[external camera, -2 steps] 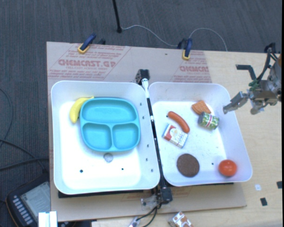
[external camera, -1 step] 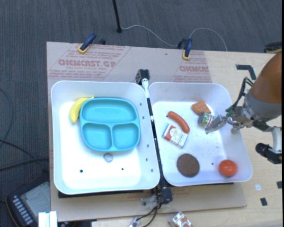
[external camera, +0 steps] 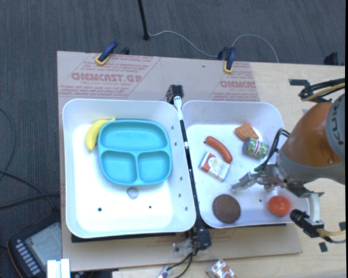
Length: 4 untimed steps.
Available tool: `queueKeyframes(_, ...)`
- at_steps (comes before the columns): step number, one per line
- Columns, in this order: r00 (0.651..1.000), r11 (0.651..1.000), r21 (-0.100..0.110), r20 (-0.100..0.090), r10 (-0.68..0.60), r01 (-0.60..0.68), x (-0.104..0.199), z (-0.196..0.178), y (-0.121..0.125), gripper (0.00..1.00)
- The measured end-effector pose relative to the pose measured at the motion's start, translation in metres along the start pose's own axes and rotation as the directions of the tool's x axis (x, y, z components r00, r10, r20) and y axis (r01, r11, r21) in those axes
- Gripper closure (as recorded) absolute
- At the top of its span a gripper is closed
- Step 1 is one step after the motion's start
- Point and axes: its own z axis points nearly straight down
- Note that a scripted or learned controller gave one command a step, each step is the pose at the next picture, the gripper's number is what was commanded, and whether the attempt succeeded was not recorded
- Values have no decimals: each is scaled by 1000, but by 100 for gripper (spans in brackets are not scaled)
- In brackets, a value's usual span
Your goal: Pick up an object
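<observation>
At the lower right of the frame, the metal claw hangs over the white right bin; I cannot tell its state. Just right of it lies a small red round tomato, probably light, smooth and slippery; better grasp it across the middle.

Lighting: we record even, bright overhead light — soft, short shadows only. Glare: mild sheen on the white bins. Focus: we note general softness, small details slightly blurred — no marked edge distortion.
</observation>
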Motion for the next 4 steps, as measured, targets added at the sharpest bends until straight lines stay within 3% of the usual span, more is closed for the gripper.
queueKeyframes(1, 1000, 1000, -4, 1, 1, -1, 0, -11, 2, 100)
queueKeyframes(2, 1000, 1000, -3, 0, 1, -1, 0, -11, 1, 0)
queueKeyframes(3, 1000, 1000, -5, 3, 1, -1, 55, -1, 1, 0)
queueKeyframes(4, 1000, 1000, -6, 0, -2, 2, 67, 0, 89, 0)
